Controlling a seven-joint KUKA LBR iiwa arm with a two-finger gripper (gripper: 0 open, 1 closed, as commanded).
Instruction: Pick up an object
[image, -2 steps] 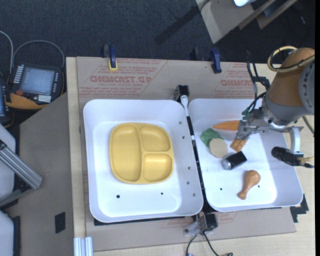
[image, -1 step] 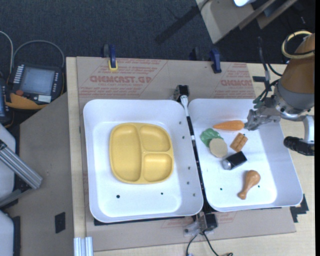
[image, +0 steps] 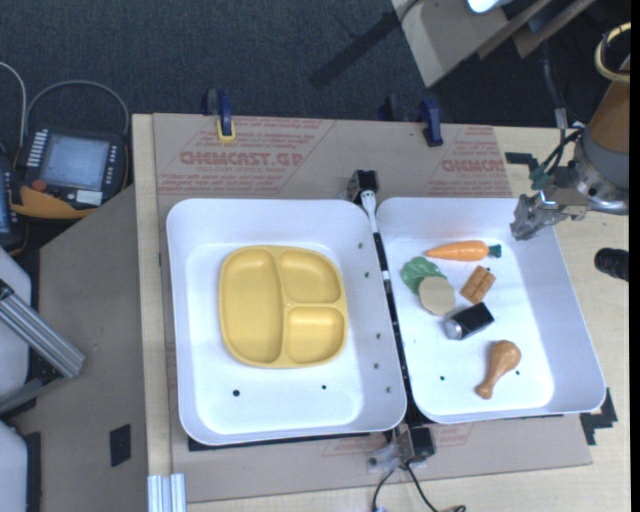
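Camera view: we see two white bins, the arm cut off at the right edge.
Our gripper hovers over the right bin's far rim; we cannot tell its finger state. One carrot lies crosswise, green end right, among five items there. One yellow tray fills the left bin.

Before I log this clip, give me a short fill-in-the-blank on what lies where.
1. The yellow divided plate sits in the ____ bin.
2. The carrot lies in the right bin, at its ____ end.
3. The drumstick lies ____ the camera than the carrot.
4. The tool hovers at the right bin's ____ corner.

Missing: left; far; nearer; far right
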